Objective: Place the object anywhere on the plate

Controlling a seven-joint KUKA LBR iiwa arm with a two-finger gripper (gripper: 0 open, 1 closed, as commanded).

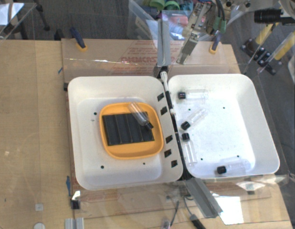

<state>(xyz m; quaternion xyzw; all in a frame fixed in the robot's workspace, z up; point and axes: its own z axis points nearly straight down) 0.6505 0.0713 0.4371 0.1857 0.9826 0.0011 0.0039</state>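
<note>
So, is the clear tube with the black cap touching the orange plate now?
Touching. The camera view shows the clear tube lying across the dark ribbed insert of the orange plate, in the left bin, with no gap visible beneath it.

A clear, black-capped tube (140, 116), seemingly plastic, lies slantwise on the orange plate (109, 148).

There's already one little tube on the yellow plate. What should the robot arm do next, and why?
Probably swing down toward the right bin, I'd guess. One clear tube already lies on the yellow plate in the left bin, while more tubes, like the one near the divider, lie loose in the right bin. The gripper sits high behind both bins, far from them.
</note>
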